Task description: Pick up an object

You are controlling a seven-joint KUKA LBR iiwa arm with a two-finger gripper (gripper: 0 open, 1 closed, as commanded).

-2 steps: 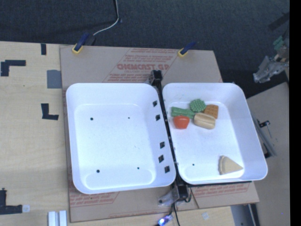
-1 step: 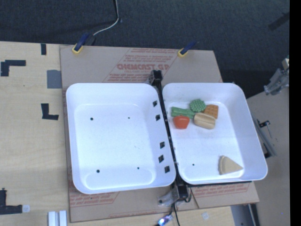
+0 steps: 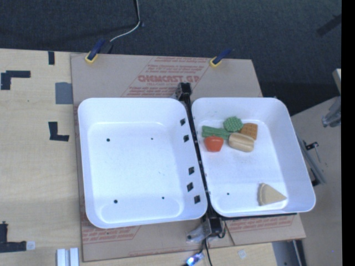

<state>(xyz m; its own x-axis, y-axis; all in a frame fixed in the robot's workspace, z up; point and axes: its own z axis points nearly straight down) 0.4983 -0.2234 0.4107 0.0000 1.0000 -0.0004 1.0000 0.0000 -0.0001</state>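
Note:
In the right bin (image 3: pixel 288 148) a small cluster of toy food lies near its upper left. A green leafy piece (image 3: pixel 233 123) touches an orange waffle-like piece (image 3: pixel 249 130). A green stalk (image 3: pixel 213 131) runs left from them. Below sit a red tomato (image 3: pixel 214 143) and a tan bread roll (image 3: pixel 241 142). A tan wedge (image 3: pixel 270 194) lies alone by the bin's near right corner.
The left bin (image 3: pixel 89 148) adjoins the right one along a black clipped seam (image 3: pixel 192 154). Both rest on a cardboard sheet (image 3: pixel 161 76) held by two clamps at its far edge. A white cable (image 3: pixel 133 15) trails across the dark floor behind.

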